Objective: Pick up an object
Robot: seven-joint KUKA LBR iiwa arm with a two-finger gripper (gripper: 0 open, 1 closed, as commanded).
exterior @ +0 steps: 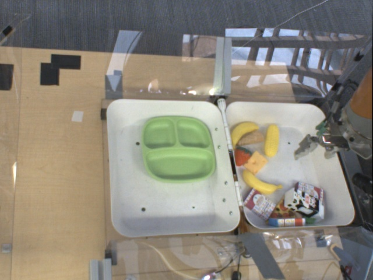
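Green tray (177,148) is seen mid left bin (125,214). Right bin (344,212) is crowded along its left and front edges: bananas (260,183), corn (271,140), cartons (305,199). Gripper (313,144) is poised at the right edge, fingers apart, nothing held. Pickup judged not yet begun. Open floor is left mid-bin for a descent.

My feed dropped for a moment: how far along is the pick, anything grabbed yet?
Done: nothing lifted. The bananas, the corn cob, the cheese wedge and the cartons all lie in the right bin. In hand: the gripper hangs above that bin's right side with nothing visible between its jaws. Left: descend, grasp, lift. The green tray sits in the left bin.
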